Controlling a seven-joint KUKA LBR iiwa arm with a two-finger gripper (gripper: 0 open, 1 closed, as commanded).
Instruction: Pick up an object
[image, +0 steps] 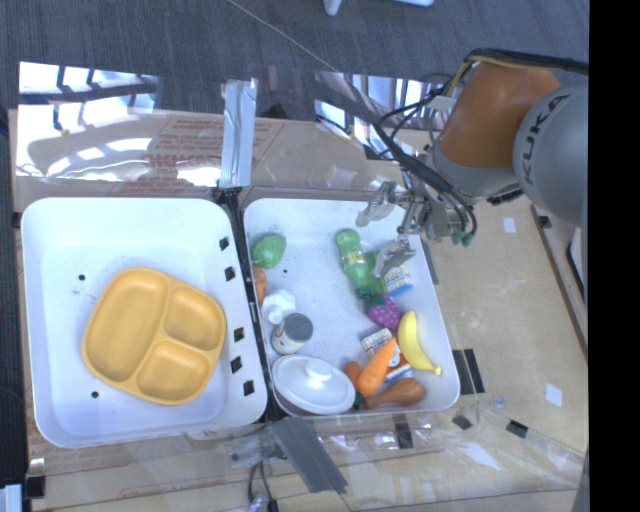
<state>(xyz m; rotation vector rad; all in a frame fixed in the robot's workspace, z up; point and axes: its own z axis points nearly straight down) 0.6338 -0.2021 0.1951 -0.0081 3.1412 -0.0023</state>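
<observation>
While the gripper (398, 232) hangs spread and holding nothing, a green bottle (353, 257) lies just beside it, with purple grapes (383, 313) and a banana (416, 343) beyond the bottle.

Grey arm (555, 140), orange band, seemingly black cables.

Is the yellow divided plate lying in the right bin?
No, the yellow divided plate lies alone in the left bin.
</observation>
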